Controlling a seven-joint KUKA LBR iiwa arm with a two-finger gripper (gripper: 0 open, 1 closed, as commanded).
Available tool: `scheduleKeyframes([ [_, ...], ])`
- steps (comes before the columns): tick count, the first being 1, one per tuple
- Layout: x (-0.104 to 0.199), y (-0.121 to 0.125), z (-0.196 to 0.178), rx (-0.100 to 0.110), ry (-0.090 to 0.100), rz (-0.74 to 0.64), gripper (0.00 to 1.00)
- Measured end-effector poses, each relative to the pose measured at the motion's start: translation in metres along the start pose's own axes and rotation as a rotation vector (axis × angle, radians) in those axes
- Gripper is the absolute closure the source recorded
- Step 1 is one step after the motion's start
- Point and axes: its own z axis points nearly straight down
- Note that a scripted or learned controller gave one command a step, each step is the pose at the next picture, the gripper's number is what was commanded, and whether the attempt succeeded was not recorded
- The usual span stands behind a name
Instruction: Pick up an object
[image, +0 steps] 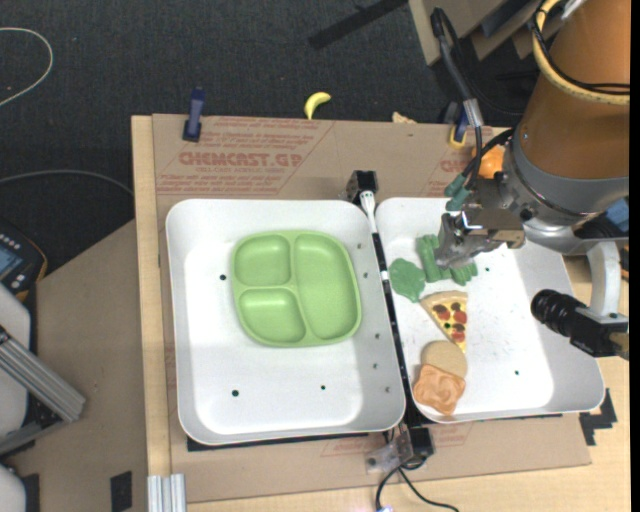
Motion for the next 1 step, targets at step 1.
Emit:
scheduleKeyframes([
  [1,0.0747,-0.0006,0.0601,0.017,-0.003,0.004,1.00],
])
